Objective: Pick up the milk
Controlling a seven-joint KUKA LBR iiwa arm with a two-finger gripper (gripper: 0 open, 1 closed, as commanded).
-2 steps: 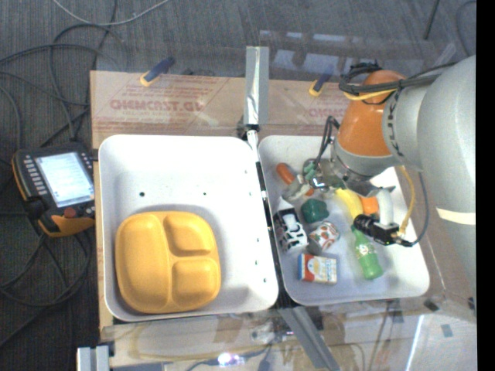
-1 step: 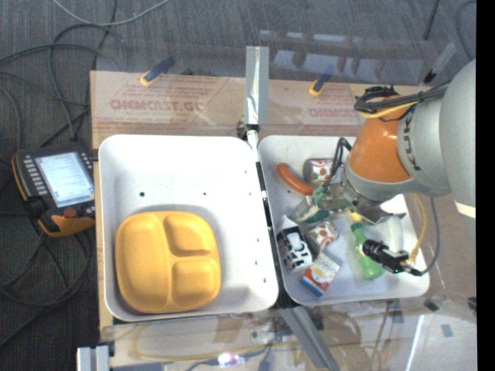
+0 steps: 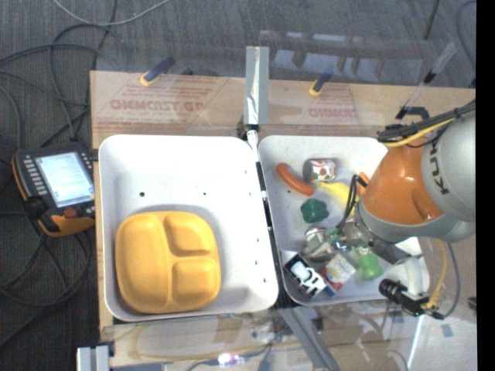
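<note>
Now the tool (image 3: 329, 242) hovers beside the milk (image 3: 339, 269), grip state unclear; carton looks light, crushable, so pinch its flat sides

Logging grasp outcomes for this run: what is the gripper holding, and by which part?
Cannot be told: the gripper sits low among the items in the right bin, near the milk carton.

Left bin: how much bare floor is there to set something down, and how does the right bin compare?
Left bin: bare floor along the far wall and right side, bordering the yellow tray. Right bin: crowded; hot dog, can, green toy and milk carton cluster by the gripper.
</note>
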